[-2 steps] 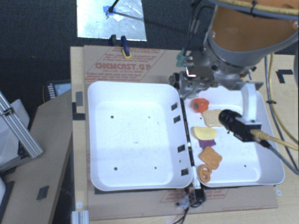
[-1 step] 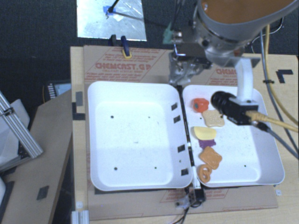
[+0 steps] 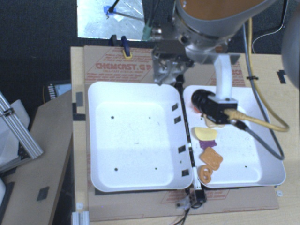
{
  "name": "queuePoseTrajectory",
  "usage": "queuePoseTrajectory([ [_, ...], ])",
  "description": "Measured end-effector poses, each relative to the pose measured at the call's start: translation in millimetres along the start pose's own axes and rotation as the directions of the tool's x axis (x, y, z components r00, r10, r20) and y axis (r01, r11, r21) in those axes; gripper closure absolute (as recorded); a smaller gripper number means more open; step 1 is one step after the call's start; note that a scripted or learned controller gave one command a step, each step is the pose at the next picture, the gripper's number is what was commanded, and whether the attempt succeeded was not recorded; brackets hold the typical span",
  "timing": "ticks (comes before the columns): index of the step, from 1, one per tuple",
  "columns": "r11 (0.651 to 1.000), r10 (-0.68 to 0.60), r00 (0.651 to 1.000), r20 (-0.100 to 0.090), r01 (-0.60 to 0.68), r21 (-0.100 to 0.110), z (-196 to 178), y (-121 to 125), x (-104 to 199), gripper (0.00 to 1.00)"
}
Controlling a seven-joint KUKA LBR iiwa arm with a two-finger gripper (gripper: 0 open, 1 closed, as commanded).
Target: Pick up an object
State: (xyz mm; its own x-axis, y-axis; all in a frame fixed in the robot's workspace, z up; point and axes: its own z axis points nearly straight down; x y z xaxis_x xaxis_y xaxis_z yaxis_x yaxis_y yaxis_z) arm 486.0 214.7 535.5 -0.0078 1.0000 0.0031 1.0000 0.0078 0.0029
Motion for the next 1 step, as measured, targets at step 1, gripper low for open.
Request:
queuePoseTrajectory([
  [1, 1.0, 0.002, 1.0, 0.001, -0.002, 0.001, 0.7, 0.3, 20.6, 1.0],
])
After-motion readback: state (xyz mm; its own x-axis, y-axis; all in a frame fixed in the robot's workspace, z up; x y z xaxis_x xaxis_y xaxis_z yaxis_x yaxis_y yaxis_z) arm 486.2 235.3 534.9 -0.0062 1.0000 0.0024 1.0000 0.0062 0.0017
